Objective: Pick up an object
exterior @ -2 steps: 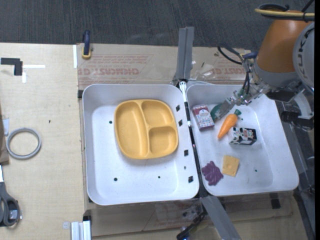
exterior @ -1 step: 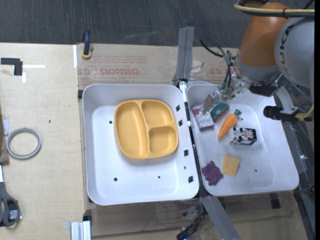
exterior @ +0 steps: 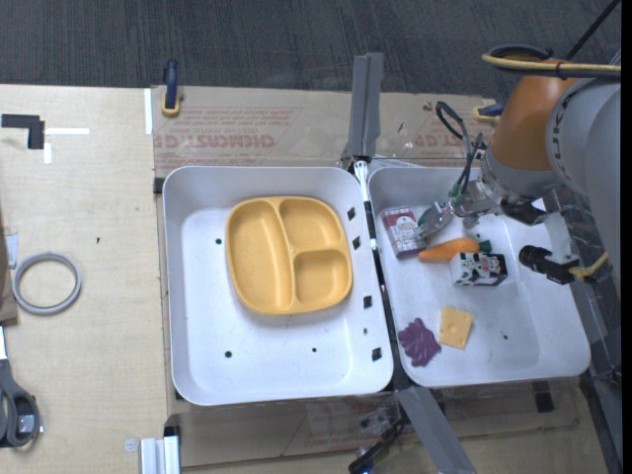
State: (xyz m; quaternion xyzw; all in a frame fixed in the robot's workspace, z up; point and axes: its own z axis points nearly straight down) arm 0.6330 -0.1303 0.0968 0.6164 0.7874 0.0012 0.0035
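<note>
Right bin (exterior: 553,354), near edge: purple piece (exterior: 419,342) and yellow wedge (exterior: 455,327) lie loose, just beside each other. Farther back: black-and-white item (exterior: 481,268), orange carrot-like piece (exterior: 446,250), small red packet (exterior: 402,231) clustered together. Pincer (exterior: 440,215) sits low over carrot and packet, likely lining up on one; cannot tell its finger state. Left bin (exterior: 193,294) holds yellow divided plate (exterior: 289,255).

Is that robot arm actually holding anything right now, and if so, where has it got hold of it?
It cannot be told. The gripper is low in the right bin, just above the carrot and beside the small red packet, but nothing shows between its fingers.
</note>
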